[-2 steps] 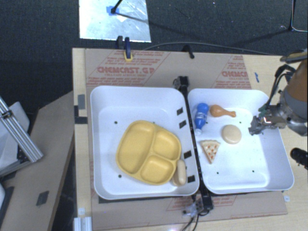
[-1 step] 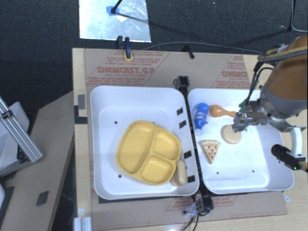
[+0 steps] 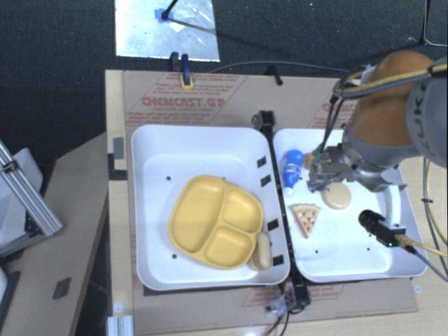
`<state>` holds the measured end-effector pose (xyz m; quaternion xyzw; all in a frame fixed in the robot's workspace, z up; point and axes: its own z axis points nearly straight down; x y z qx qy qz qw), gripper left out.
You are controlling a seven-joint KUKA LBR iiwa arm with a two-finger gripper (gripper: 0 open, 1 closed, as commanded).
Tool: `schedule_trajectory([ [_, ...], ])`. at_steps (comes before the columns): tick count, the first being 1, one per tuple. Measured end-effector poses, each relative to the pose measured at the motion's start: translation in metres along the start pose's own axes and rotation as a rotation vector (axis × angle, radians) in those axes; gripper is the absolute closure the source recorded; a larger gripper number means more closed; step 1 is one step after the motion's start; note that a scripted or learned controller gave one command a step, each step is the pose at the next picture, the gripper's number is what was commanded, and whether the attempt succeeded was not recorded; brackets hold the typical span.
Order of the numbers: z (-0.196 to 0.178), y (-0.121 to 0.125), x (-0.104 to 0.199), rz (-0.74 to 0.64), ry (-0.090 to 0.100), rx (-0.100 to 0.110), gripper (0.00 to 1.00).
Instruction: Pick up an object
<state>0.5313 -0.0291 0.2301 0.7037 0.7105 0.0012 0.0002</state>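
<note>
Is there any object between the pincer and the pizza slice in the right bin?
Nothing visible stands between them. The pincer hangs over the right bin, beside the blue bottle and the round beige piece. The pizza slice lies just below it, on bare bin floor.

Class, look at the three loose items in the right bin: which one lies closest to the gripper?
The round beige cookie: it sits right beside the gripper. The blue bottle lies further left, the pizza slice lower down.
</note>
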Motion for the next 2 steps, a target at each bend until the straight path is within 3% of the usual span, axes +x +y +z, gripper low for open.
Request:
schedule_trajectory([
  [2,0.012,0.017,0.098,0.001,0.000,0.000,1.00],
])
